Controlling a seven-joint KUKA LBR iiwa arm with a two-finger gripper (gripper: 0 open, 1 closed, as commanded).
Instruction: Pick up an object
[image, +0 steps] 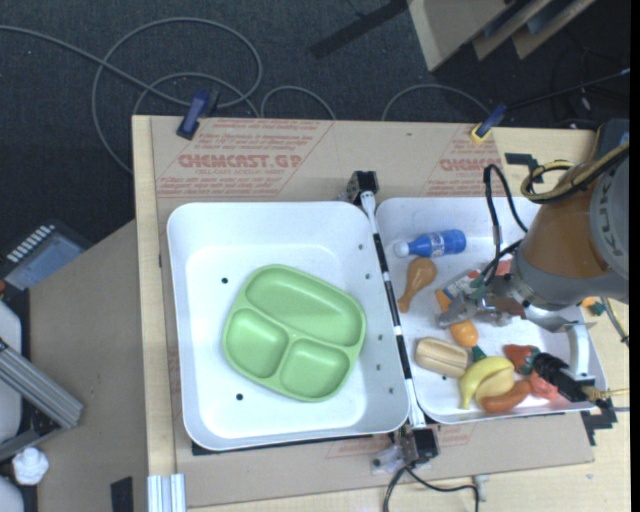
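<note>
Left bin (200, 300) — holds a green three-compartment plate (293, 332), lying flat near its centre.

Right bin (440, 212) — holds a blue-capped bottle (431, 243) at the far side, a tan drumstick-shaped toy (417, 279), a beige roll (441, 357), a banana (484, 378), and red and orange pieces near the front right corner.

Gripper (468, 298) — low over the middle of the right bin, just above a small orange piece (464, 333); whether it pinches anything cannot be made out.

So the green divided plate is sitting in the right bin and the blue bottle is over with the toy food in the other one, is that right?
Not quite. The camera view shows the green divided plate in the left bin, alone. The blue bottle lies in the right bin with the toy food, as you said.
</note>
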